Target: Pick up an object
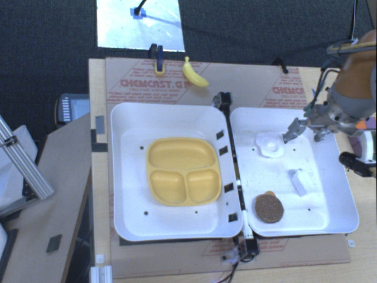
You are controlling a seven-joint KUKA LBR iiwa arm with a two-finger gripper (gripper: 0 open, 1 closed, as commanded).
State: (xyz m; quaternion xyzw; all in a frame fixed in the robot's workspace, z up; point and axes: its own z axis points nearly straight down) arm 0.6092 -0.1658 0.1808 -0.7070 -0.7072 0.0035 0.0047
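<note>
The right bin (336, 214) holds three loose things. A small white round piece (270, 147) lies near its back left, a pale grey block (298, 183) sits in the middle, and a brown round disc (269, 208) rests by the front left. My gripper (306, 135) hovers over the bin's back part, just right of the white round piece and above the block. Its fingers (291, 132) are spread open with nothing between them.
A yellow divided plate (181, 171) sits in the left bin (126, 158). On the cardboard behind the bins lie a toy banana (194, 74) and a yellow clamp (159, 63). A black divider (231, 158) runs between the bins.
</note>
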